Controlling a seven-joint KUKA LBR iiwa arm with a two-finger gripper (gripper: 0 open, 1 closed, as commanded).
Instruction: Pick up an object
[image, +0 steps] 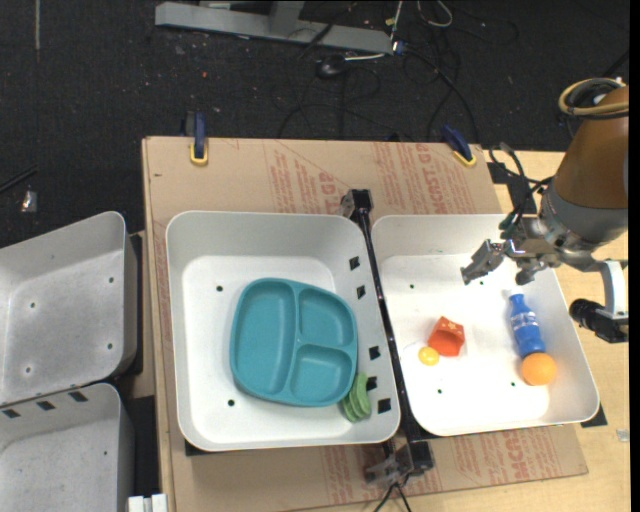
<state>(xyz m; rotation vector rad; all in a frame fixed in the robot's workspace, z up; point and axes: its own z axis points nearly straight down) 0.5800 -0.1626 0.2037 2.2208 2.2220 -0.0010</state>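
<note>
Gripper, fingers spread and empty, hangs over the right bin, where 1 blue bottle lies: probably light, stiff, slippery, best pinched across its middle.

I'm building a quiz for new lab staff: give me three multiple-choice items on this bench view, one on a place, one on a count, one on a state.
1. Where does the teal divided plate lie?
A. left bin
B. right bin
C. on the cardboard

2. How many loose things lie in the right bin?
A. two
B. four
C. six

3. What is the gripper doing?
A. gripping the blue bottle
B. pressing on the plate
C. poised over the right bin, holding nothing

Key: 1 A, the plate fills the left bin. 2 B: red block, yellow ball, blue bottle, orange. 3 C, nothing sits between its fingers.
</note>
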